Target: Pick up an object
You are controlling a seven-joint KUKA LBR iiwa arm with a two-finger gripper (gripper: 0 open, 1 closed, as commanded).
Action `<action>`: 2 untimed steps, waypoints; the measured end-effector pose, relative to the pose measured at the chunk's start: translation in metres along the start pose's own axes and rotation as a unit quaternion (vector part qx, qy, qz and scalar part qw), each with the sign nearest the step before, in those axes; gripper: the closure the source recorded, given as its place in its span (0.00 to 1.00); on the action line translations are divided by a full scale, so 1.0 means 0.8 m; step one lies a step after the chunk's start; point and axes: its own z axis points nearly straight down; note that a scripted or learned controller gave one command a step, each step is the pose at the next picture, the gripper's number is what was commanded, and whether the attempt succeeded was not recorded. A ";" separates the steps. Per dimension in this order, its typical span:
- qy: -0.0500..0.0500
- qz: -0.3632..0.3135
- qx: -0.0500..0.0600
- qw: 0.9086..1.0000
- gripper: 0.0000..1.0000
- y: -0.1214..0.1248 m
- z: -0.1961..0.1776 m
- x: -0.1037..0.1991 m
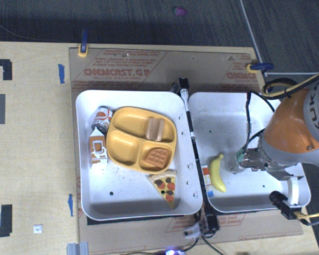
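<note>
A yellow banana [218,173] lies in the right bin [228,116], close to that bin's left wall and front edge. My gripper [241,161] hangs over the right bin just to the right of the banana, at the end of the grey arm with its orange band [292,129]. The wrist hides what lies under the gripper. In the left bin [90,195] rests a yellow divided tray [128,142] holding a brown block [154,128] and a waffle-like piece [157,156].
Along the left bin's left side lie a small can [101,119] and an orange-and-white carton [97,149]. A pizza slice [166,187] sits at that bin's front right. A small label or packet [206,174] lies beside the banana. Cables run over the right bin's back right corner.
</note>
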 end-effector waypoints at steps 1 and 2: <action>0.011 -0.005 0.013 1.000 1.00 -0.005 -0.107 0.109; 0.009 -0.004 0.013 1.000 1.00 -0.005 -0.105 0.019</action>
